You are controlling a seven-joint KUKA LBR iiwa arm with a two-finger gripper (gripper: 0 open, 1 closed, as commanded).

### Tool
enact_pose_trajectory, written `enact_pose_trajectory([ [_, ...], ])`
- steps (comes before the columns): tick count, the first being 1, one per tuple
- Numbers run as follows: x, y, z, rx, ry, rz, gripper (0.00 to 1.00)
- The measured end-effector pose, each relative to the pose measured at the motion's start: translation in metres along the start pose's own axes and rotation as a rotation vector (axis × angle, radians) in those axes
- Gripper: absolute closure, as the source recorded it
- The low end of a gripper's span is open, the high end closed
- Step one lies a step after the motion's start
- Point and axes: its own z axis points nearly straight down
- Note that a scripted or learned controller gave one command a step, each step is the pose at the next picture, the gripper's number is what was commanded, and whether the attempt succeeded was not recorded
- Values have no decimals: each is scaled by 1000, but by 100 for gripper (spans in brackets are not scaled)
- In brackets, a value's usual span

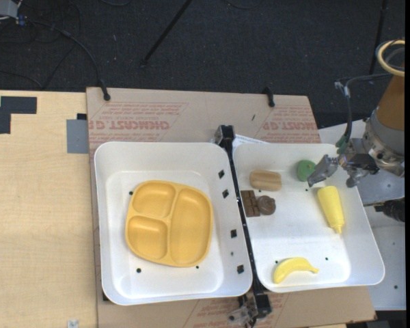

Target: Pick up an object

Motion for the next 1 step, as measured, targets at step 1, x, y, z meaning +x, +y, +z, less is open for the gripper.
enact_pose_trajectory([
  [1, 0, 2, -5, -10, -2, -2, 0],
])
